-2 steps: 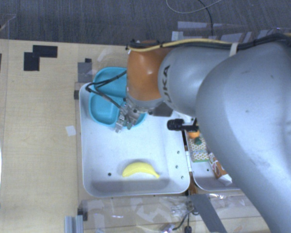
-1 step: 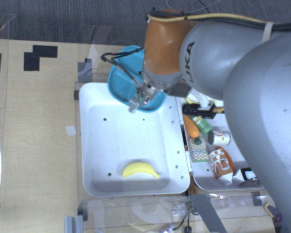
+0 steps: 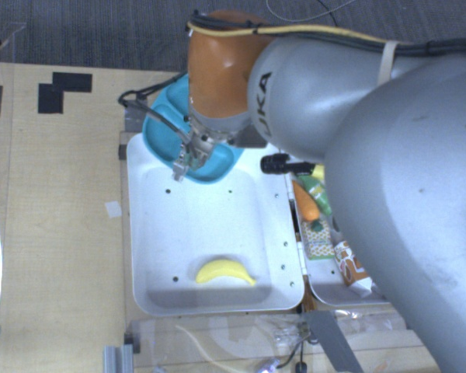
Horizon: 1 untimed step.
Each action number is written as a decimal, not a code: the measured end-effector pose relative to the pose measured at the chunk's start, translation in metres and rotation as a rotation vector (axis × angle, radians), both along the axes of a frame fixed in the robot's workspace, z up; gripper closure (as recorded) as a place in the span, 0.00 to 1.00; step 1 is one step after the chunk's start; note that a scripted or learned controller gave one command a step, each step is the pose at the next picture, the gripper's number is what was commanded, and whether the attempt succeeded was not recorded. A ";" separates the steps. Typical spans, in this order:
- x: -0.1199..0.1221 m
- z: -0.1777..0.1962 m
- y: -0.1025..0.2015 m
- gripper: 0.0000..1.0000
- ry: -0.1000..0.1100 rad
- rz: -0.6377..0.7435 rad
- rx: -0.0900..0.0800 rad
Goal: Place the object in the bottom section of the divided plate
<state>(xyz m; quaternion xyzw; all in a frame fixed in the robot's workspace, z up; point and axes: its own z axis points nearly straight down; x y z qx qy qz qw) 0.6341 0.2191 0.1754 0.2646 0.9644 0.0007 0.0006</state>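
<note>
my gripper (image 3: 182,167) hangs at the blue divided plate (image 3: 165,130)'s near rim; i can't tell its opening or load. banana (image 3: 225,273) lies well below it. i'd confirm a grasp first.

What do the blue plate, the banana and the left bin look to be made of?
Blue plate: likely moulded plastic, uniform turquoise with a soft sheen. Banana: probably a plastic toy, evenly bright yellow and smooth, with no blemishes. Left bin: seems thin formed white plastic, matte, with rounded corners and a rolled rim.
</note>
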 end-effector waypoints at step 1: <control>0.022 -0.059 -0.020 1.00 0.004 0.014 0.000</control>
